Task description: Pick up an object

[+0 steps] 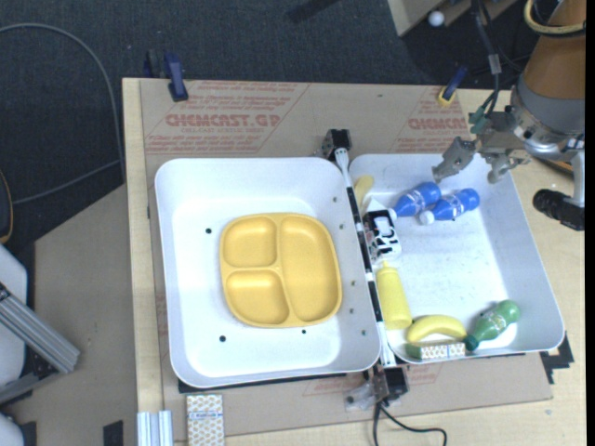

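Arm (558,54) cut off at frame edge

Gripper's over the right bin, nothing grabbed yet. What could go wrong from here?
1. The two blue bottles lie touching each other, so a descent by the gripper may strike both and roll them apart.
2. The banana, green bottle and yellow tube sit tight against the right bin walls, leaving little room to close around them.

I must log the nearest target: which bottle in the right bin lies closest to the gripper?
The blue plastic bottle, just below the gripper; the green plastic bottle lies at the bin's near edge.
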Available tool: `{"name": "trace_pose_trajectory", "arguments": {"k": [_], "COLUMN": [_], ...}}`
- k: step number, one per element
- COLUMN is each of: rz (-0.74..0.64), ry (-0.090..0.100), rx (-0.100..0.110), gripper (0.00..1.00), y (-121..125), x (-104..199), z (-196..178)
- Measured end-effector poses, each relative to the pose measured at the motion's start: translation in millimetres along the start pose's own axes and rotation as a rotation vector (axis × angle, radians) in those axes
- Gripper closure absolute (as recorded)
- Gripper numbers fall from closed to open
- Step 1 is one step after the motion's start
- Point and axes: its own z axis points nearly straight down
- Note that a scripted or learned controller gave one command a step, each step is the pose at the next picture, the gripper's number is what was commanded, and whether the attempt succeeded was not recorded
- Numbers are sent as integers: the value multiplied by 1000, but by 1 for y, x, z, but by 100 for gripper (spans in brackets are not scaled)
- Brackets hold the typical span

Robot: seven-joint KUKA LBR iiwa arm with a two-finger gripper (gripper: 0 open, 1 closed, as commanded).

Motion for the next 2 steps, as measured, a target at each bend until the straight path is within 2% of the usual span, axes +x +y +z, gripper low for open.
{"name": "trace_pose_trajectory", "arguments": {"k": [1, 2], "rz": [-1, -3], "ry": [0, -6], "rx": [2, -28], "gripper": [0, 0], "y": [48, 56], "x": [42, 39], "z": [117, 143]}}
